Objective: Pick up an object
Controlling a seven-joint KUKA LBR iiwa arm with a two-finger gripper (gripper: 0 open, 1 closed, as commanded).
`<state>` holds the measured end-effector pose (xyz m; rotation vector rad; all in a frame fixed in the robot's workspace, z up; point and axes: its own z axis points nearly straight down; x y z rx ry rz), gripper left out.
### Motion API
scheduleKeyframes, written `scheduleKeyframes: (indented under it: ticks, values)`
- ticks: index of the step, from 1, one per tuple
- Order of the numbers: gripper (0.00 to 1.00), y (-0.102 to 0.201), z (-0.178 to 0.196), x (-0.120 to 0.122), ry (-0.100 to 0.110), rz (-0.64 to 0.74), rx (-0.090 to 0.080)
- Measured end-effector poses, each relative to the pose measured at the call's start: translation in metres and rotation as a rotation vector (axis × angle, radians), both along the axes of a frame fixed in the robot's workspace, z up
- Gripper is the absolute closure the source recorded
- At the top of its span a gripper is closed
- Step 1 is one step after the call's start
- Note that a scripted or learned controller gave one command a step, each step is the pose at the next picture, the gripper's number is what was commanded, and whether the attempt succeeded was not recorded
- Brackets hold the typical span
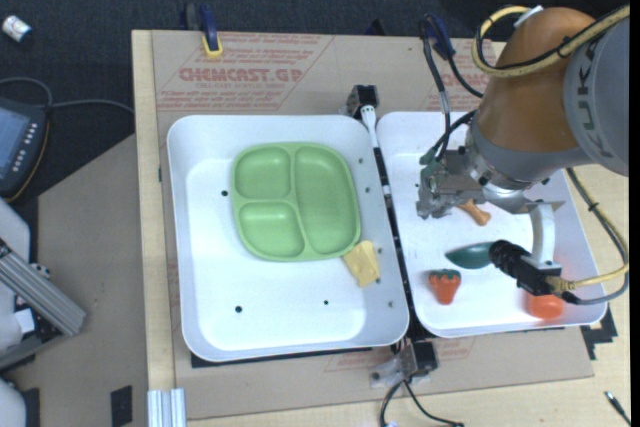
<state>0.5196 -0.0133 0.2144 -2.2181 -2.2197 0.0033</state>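
Note:
My gripper (436, 203) hangs low over the right bin (400, 155), in its left-middle part. A small orange piece (479, 212) lies just right of it, partly hidden by the wrist. Below the gripper lie a teal object (467, 255) and a red strawberry-like toy (446, 285). An orange-red object (546, 307) rests near the bin's front right corner. Nothing can be seen held by the gripper.
The left bin (200, 265) holds a green divided plate (297, 201) and a yellow chunk (363, 263) at the plate's lower right corner. A dark divider (385, 205) runs between the bins. The arm's bulk covers the right bin's far right side.

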Motion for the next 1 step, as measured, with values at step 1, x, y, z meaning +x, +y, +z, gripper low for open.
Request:
scheduleKeyframes:
  ticks: [1]
  values:
    - [1.0,0.0033,0.0013,0.0018,-0.004,0.0,-0.001]
